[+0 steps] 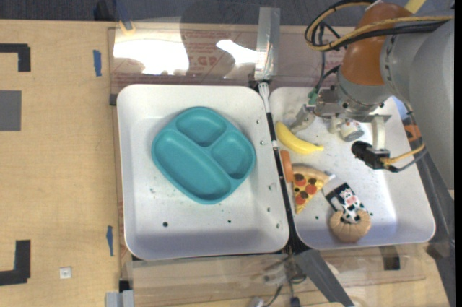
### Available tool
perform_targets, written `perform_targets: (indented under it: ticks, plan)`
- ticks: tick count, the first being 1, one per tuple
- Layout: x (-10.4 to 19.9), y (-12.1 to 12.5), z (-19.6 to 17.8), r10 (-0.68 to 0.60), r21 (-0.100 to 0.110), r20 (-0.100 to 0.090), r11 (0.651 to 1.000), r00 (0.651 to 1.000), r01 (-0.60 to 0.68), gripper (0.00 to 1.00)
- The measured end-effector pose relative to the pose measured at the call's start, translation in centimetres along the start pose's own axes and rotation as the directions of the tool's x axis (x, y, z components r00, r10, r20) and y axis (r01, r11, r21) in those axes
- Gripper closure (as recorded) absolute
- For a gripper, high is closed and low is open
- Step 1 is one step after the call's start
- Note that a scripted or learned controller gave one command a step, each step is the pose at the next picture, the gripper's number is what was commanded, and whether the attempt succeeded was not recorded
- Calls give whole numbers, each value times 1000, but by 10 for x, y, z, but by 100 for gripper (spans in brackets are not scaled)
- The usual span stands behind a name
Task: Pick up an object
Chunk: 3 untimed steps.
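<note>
My gripper (310,113) is hanging over the far left part of the right bin (404,204), close to its back wall. It is pointing towards the divider between the two bins. I cannot tell whether it is spread or pressed together, since the metal parts are blurring into the white floor beneath. Nothing is showing in its grasp.

Just in front of it, a banana (299,141) is lying apart from it. The banana is smooth, yellow and curved, with one end near the bin's left wall. Nearer the front, a thin orange-red stick (287,165) is running along that same wall. A flat, triangular pizza slice (306,187) is lying just beside it, with red and dark toppings. To the right of the slice, a small black-and-white spotted toy (346,201) is resting against a round, brown, rough-looking lump (350,225) near the front rim. These loose things are crowding the bin's left and front, and my grey arm with its orange band is reaching in across the right side.

In the left bin (137,212), a glossy teal plate (204,154) with three compartments is sitting alone near the middle. Both bins are standing on a pale wooden bench (50,154), and a clear, glaring panel (180,53) is rising behind them.
</note>
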<state>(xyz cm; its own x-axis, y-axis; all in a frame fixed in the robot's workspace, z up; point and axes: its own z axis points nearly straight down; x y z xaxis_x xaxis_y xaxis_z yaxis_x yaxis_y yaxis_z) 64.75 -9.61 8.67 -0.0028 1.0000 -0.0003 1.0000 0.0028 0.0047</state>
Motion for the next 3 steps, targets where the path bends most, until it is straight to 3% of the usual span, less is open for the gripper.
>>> perform_targets:
  ticks: [1,2,3]
  plan:
    - [1,2,-13,-2,-8,1,1000,1000,2,100]
    - [1,2,-12,-2,-6,1,1000,1000,2,0]
    - [2,3,-24,-3,-11,1,1000,1000,3,100]
